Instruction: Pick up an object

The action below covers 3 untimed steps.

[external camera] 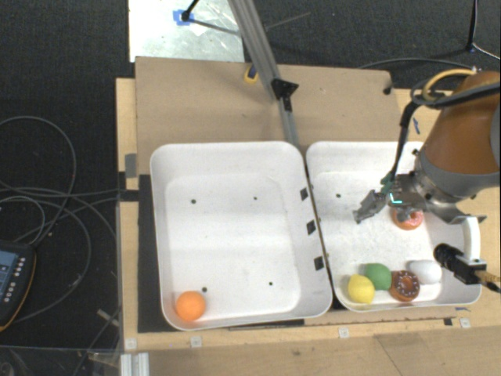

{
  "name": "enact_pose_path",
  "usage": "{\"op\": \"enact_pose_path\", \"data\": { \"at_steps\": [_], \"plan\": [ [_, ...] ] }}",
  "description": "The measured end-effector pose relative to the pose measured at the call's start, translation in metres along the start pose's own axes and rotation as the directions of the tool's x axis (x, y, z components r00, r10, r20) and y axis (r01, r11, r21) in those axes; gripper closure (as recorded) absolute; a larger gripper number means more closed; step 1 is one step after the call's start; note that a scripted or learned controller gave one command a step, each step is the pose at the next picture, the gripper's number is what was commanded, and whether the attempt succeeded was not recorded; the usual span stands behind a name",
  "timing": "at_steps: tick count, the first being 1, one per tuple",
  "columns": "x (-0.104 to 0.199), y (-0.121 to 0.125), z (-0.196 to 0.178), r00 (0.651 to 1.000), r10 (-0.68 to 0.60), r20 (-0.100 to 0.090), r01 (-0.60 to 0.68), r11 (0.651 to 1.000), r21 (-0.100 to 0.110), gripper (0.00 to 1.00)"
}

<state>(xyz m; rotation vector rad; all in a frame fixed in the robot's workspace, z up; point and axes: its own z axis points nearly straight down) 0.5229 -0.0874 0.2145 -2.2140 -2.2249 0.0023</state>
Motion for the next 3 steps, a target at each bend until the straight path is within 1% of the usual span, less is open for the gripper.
{"op": "enact_pose_path", "data": {
  "at_steps": [1, 2, 3],
  "plan": [
    [0.000, 0.001, -0.002, 1.000, 0.003, 0.000, -0.003, 1.000, -0.004, 0.00],
    [0.004, -0.004, 0.059, 1.000, 0.004, -0.001, -0.004, 1.000, 0.002, 0.00],
    [0.007, -0.009, 0.102, 1.000, 0.005, 0.000, -0.005, 1.000, 0.001, 0.00]
  ]
}}
